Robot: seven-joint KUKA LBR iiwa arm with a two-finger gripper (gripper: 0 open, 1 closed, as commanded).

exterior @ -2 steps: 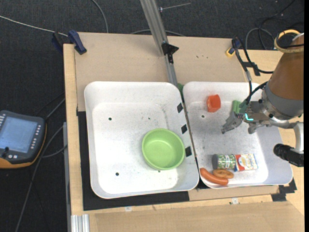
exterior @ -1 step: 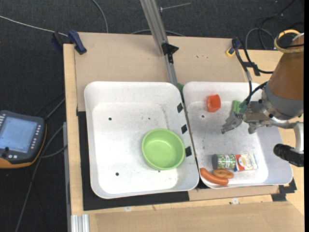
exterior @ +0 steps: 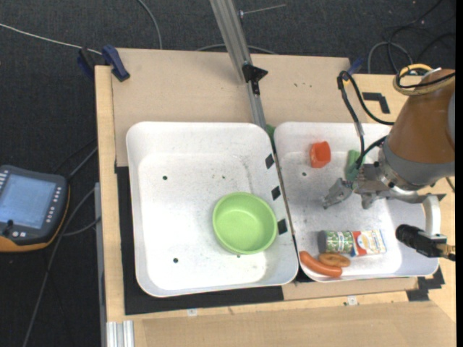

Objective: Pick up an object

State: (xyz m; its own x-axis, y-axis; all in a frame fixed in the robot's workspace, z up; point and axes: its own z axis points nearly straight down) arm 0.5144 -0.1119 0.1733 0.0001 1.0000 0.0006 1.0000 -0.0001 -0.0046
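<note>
While one green bowl (exterior: 244, 223) fills the left bin (exterior: 148, 139), the tool (exterior: 352, 195) hangs spread, empty.

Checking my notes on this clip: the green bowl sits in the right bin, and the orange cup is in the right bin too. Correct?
Half right. The camera view shows the green bowl in the left bin; the orange cup is in the right bin.

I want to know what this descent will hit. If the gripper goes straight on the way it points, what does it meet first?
Probably the bare floor of the right bin, left of the gripper. The orange block and carton lie off that line, though depth is unclear.
</note>
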